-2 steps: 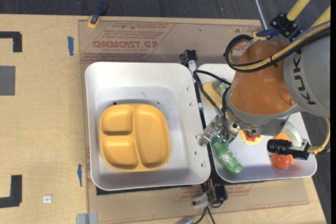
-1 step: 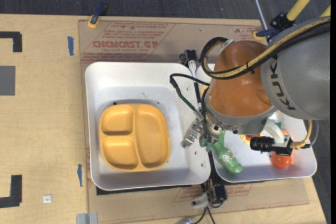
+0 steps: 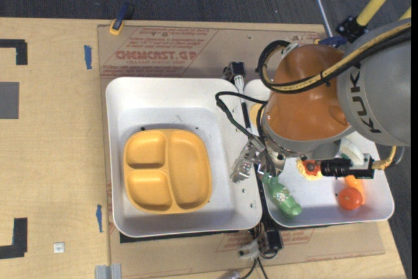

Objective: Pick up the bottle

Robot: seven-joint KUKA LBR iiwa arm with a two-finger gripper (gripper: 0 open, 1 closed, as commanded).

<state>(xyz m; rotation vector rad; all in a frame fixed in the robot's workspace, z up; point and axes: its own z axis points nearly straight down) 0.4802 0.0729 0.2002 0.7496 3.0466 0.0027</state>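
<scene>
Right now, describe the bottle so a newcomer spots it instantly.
Find the right-hand white bin, under the grey arm. The bottle lies on its side along that bin's left wall, just below the gripper. It is green; its neighbours in the bin are orange.

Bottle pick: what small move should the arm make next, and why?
Probably a short shift toward the near right, then down. The green bottle lies on its side in the right bin, by its left wall. The gripper sits above the wall between the bins, just up-left of the bottle's cap end, not around it.
</scene>
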